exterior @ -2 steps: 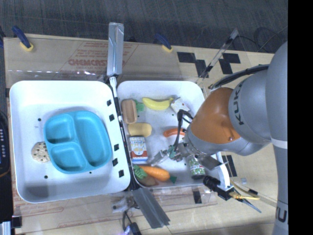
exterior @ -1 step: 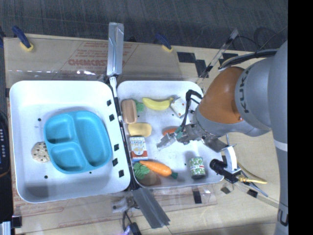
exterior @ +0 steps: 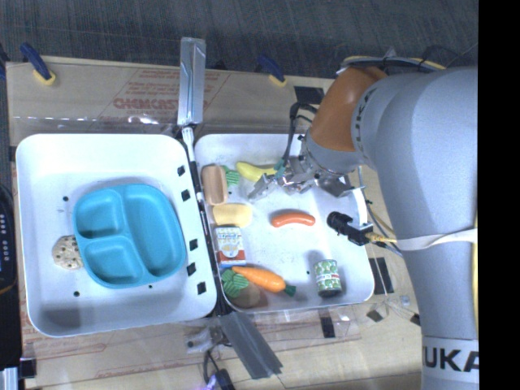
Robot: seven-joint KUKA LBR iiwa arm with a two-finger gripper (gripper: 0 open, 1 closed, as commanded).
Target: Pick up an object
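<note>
Two white bins sit side by side; we see the gripper [exterior: 275, 182] low in the upper part of the right bin [exterior: 357, 287], just beside a yellow banana [exterior: 253, 170]. We cannot tell its jaw state. Below it lie a sausage [exterior: 292, 218], a carrot [exterior: 261, 279] and a green can [exterior: 327, 275]. At frame left, the left bin [exterior: 49, 319] holds a blue divided plate [exterior: 127, 235] and a cookie [exterior: 65, 253].
</note>
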